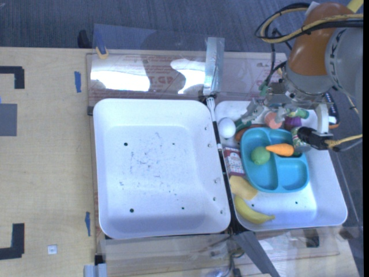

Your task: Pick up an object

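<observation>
My pincer [281, 113] hung over the right shallow white bin [328, 203].
Its grip state I could not tell; below sat a blue divided plastic tray [275, 169] with an orange carrot [280, 149].

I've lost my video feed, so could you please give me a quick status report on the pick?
Gripper low over right bin's far end, above the toys. Carrot and green ball on blue tray, untouched. Egg and banana alongside.
</observation>
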Available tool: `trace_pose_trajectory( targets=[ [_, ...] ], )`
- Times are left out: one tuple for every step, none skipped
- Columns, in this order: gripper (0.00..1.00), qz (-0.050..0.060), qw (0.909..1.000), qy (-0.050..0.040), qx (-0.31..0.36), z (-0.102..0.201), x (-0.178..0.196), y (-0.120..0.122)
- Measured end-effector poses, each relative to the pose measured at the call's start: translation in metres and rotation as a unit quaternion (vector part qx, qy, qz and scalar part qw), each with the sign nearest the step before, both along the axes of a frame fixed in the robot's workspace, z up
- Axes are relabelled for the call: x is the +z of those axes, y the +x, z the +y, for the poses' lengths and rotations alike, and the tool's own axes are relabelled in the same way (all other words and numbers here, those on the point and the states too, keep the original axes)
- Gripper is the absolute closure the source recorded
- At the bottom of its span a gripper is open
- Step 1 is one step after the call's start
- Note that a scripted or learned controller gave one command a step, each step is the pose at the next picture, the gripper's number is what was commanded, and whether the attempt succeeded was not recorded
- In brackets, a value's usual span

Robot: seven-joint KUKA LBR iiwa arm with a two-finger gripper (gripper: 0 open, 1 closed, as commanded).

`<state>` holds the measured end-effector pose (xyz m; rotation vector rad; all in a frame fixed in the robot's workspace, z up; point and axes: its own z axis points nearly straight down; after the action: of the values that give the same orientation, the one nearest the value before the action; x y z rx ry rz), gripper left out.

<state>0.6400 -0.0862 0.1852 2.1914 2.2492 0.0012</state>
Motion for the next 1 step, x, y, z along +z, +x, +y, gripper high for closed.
trace_pose_trajectory(
  targets=[
    [0.00,0.005,0.9993,-0.0002,-0.036,-0.0676,-0.0809,-0.0294]
  ],
)
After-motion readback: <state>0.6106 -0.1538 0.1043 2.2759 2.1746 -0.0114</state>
